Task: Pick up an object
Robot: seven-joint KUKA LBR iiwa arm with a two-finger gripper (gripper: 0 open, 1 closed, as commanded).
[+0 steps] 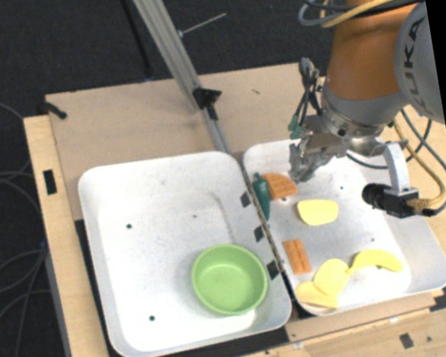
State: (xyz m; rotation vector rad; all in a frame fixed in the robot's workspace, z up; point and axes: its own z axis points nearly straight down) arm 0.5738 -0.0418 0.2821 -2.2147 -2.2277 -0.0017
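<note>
Nearest the camera, low in the left bin point(125, 198): green bowl point(229, 278), round, smooth, thick-rimmed, probably plastic.

Beside it, along the near edge of the right bin point(358, 227): yellow pieces point(325, 283), overlapping, rounded, matte; just right of them a curved yellow piece point(376, 260), crescent-shaped. Close to the divider, a small orange block point(296, 256), flat and rectangular.

Mid-bin: yellow oval point(318, 212), lying flat, apart from the rest.

Farther back, against the divider: orange block point(278, 185), touching a green piece point(262, 196). Judged the likeliest thing for the pick, being just beside the gripper point(301, 164). Looks light and stiff, with squared faces and a dull, non-slippery surface; not fragile by appearance. Best taken across the two short parallel sides, clear of the green piece and the bin wall.

Above it: gripper pointed down over the far left part of the right bin, close to the orange block. Whether spread or pressed together cannot be told from this angle; nothing seen held.

Farthest: tan bench point(129, 121), flat and board-like, and a slanted metal post point(166, 39).
</note>
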